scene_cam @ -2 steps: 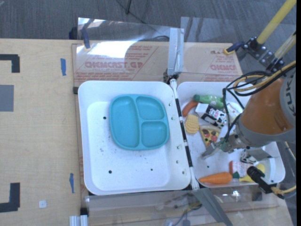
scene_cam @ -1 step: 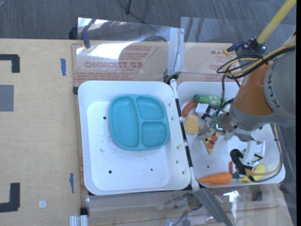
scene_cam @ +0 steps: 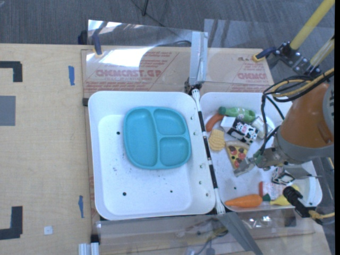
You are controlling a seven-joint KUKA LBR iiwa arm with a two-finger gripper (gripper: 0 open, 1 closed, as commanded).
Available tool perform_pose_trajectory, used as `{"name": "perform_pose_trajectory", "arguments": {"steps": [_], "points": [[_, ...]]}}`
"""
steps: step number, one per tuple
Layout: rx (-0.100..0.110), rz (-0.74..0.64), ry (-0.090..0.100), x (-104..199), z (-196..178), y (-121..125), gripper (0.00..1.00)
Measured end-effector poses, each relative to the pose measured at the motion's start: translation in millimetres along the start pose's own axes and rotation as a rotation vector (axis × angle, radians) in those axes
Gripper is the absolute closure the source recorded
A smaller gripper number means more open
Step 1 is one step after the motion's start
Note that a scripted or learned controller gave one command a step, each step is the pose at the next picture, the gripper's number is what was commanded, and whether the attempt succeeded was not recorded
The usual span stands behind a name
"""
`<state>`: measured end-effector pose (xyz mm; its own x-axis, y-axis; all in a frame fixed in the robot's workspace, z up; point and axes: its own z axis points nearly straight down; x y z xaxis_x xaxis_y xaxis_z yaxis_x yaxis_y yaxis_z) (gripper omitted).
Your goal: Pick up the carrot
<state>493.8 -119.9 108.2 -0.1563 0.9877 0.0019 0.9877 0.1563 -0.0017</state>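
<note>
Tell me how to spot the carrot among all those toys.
Look at the right-hand white bin, the one crowded with toy food, not the one holding the blue divided plate. Follow its near edge: the carrot lies there on its side. It is a plain orange taper with a green tip, apart from the cluster higher up.

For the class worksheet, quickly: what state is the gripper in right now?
Gripper: cannot be told; it sits over the pizza slice, apart from the carrot.

One fixed camera looks down at a slant from above the bench. Both white bins (scene_cam: 101,142) sit mid-frame; the arm (scene_cam: 305,126) enters from 3 o'clock
</note>
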Motion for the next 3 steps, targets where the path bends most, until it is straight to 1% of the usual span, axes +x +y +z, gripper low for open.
{"name": "perform_pose_trajectory", "arguments": {"steps": [1,2,3], "points": [[-0.010,0.173,-0.006,11,19,36,0.00],[-0.015,0.036,-0.007,19,19,-7,0.00],[-0.021,0.039,-0.015,16,8,-7,1.00]]}}
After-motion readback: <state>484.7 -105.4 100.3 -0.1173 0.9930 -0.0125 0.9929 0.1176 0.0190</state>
